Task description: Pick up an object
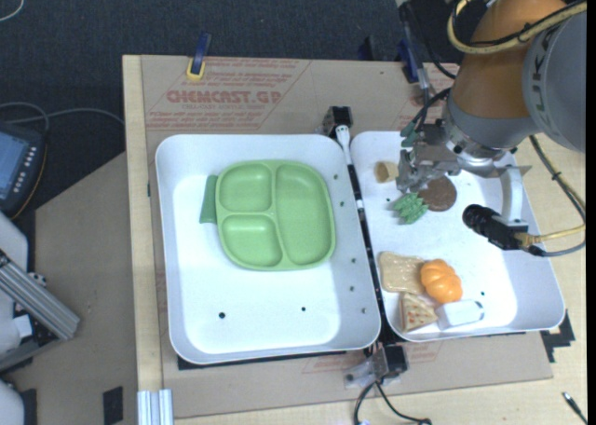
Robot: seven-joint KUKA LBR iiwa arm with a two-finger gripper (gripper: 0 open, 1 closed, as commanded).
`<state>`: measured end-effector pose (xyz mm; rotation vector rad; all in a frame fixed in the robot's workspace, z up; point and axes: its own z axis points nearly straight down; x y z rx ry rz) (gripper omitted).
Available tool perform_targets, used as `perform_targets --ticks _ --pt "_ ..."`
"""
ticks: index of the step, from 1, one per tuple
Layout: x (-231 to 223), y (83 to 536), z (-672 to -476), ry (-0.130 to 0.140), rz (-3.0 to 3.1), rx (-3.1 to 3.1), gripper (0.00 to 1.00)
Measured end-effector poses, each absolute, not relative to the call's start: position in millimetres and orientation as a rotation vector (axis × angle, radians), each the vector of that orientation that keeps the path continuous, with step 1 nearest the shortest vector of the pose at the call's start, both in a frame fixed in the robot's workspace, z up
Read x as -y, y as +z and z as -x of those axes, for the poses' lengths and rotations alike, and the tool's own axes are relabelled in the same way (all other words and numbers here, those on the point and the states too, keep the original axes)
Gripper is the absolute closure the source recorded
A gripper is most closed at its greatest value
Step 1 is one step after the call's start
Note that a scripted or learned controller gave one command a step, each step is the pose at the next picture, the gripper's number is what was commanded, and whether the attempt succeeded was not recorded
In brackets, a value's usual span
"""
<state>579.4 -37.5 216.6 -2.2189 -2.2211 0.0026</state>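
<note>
My gripper hangs low over the back of the right bin, coming down from the grey and orange arm. A small green leafy toy lies just below and in front of it, touching or nearly touching it. Next to the gripper on the right lies a brown round disc, partly covered by the wrist. A small tan piece sits just left of the gripper. Nearer the front lie a tan cracker, an orange fruit, a sandwich wedge and a white block.
The left bin holds a green divided plate. A black cylinder on a cable hangs over the right bin beside the wrist. The ridge between the two bins runs just left of the gripper.
</note>
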Motion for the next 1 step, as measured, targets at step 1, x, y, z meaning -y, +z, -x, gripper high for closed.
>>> perform_targets --ticks 1 --pt "30.9 230.6 -570.8 -0.001 2.220 2.223 1.00"
